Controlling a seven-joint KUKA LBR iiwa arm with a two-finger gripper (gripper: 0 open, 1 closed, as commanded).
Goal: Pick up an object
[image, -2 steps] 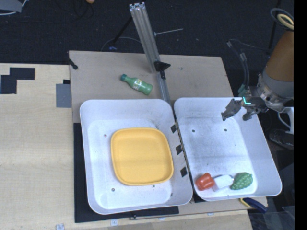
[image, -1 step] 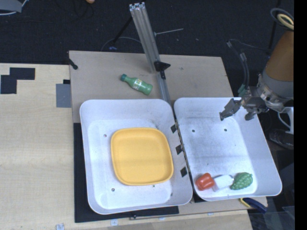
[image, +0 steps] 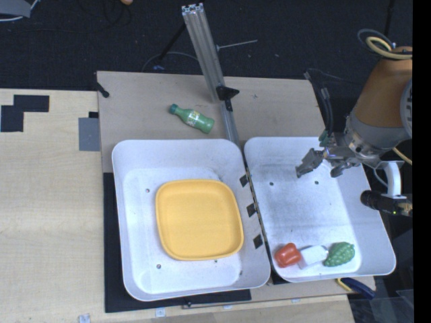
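My gripper (image: 323, 167) hangs over the upper middle of the right bin (image: 310, 200), its two fingers spread apart with nothing between them. Along that bin's near edge lie a red pepper-like toy (image: 287, 254), a small white block (image: 312, 256) and a green bumpy toy (image: 339, 254), side by side. All three sit well below the gripper and apart from it. A square yellow plate (image: 199, 219) rests in the middle of the left bin (image: 135, 180).
A small green bottle (image: 192, 118) lies on its side on the bench behind the left bin. A metal rail (image: 209, 52) slants up from between the bins. The arm's orange band (image: 385, 93) is at the right edge, with cables beside it.
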